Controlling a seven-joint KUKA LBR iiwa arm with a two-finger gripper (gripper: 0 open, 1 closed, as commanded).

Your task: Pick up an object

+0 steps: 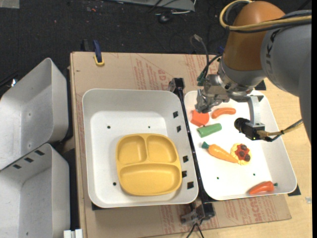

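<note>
My gripper (204, 104) hangs low over the far left corner of the right bin (280, 155), just above a red block (200, 118).

I cannot tell how my gripper stands from this angle, and nothing visibly sits in it. From the red block, a green piece (209, 129) lies just at 5 o'clock and an orange sausage (223, 112) at 2 o'clock. A carrot (221, 152) lies near the bin's middle, touching a yellow slice with red topping (241, 153) at its 3 o'clock. A red pepper (261, 187) rests at the bin's 6 o'clock edge. The left bin (99, 133) holds a yellow divided plate (148, 164).
</note>
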